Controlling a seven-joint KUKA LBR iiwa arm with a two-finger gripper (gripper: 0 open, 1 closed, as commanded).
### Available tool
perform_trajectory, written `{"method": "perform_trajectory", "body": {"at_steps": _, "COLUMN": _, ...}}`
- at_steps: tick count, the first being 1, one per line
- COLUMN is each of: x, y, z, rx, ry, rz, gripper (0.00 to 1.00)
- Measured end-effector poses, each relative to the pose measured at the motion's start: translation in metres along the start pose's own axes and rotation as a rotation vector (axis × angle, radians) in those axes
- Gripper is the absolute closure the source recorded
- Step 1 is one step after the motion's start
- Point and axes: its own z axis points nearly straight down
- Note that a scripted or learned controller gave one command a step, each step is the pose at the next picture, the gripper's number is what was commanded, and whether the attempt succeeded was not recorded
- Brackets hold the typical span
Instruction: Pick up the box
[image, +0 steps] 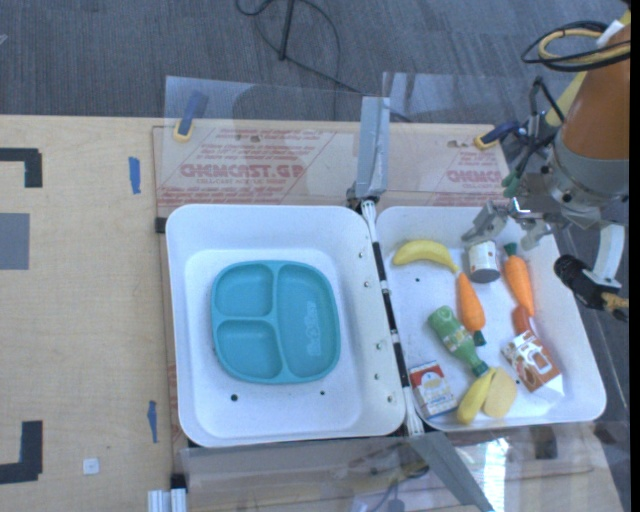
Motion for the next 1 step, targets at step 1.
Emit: {"method": "perform_trajectory", "body": {"at_steps": 1, "x": 0.0551, "y": -0.0716, "z": 0.0712, "rx": 0.002, "ry": 0.0, "rz": 0.118, "gripper": 0.0}}
